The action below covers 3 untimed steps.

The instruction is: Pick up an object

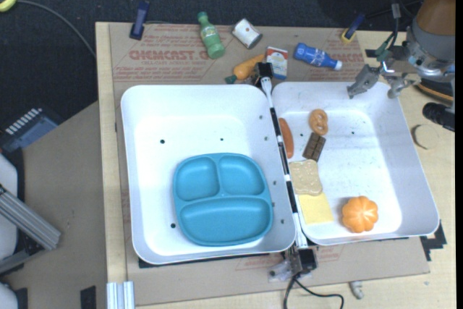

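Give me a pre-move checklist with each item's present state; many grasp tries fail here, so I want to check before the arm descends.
1. Gripper carries nothing: ok, its fingers stand open with nothing between them.
2. Gripper sits over a target: not ok, it hangs at the right bin's far rim, apart from the toys.
3. Orange pumpkin stands free for a grasp: ok, nothing touches it.
4. Chocolate bar stands free: cannot tell, the pretzel lies very close.
5. Toast stands free: not ok, it overlaps the cheese slice by the divider.

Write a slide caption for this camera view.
Tool open above right white bin holding small orange pumpkin; blue divided plate in left bin.
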### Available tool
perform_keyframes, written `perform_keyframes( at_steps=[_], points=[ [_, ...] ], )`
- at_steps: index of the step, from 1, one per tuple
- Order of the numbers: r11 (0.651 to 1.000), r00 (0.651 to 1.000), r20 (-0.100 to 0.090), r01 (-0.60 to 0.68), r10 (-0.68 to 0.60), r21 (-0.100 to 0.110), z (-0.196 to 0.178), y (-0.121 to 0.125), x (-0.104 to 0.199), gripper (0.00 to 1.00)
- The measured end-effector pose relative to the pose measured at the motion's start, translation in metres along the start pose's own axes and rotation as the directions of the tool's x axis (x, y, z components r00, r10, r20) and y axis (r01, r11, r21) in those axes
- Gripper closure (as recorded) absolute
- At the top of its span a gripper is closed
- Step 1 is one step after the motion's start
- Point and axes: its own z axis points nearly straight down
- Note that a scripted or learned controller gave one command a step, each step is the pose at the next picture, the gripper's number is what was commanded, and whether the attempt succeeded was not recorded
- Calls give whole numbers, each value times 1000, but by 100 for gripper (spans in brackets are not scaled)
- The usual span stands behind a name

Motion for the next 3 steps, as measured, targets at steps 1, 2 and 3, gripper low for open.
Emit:
perform_keyframes(
  at_steps=[1,2,3],
  points=[
    [1000,1000,-2,2,-2,5,87,14,36,0],
    [1000,1000,-2,1,-1,4,117,8,68,0],
    [1000,1000,0,0,0,2,116,10,72,0]
  ],
)
